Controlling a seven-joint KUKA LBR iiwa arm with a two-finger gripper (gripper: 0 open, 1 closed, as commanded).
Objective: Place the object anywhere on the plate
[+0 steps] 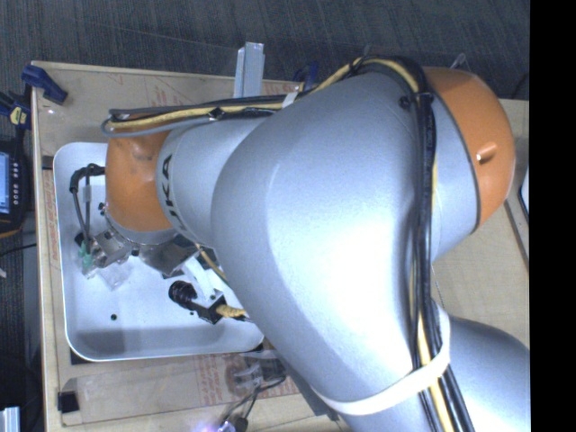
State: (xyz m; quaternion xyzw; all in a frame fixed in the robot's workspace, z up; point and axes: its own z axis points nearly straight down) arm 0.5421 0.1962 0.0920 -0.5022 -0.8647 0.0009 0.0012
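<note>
Camera view: the jaws point(97, 257) sit low in the white bin point(135, 342) at the left of the frame, close to its left wall. Their state I cannot tell; the tips are a blur of grey metal with a green speck beside them. A pale, clear-looking scrap point(115, 277) lies just under and right of them on the bin floor; it may be the object of the task, but it is too blurred to name. No plate can be made out.

Outward: black cables point(79, 196) loop from the wrist down to the jaws, likely slack left for wrist turns. A black connector point(184, 295) with a yellow lead hangs off a white bracket at mid-bin. Above sits the orange band point(135, 187); the grey arm point(342, 241) then covers the middle and right of the frame, so the second bin is hidden.

Judgement: the wrist is down at picking height, so this reads as a grasp try, result unknown.

Writing: dark letters on the arm beside the band, partly hidden, unreadable. Faint red print on the wooden surface point(144, 70), illegible. A blue clamp point(40, 81) grips its upper left corner.
</note>
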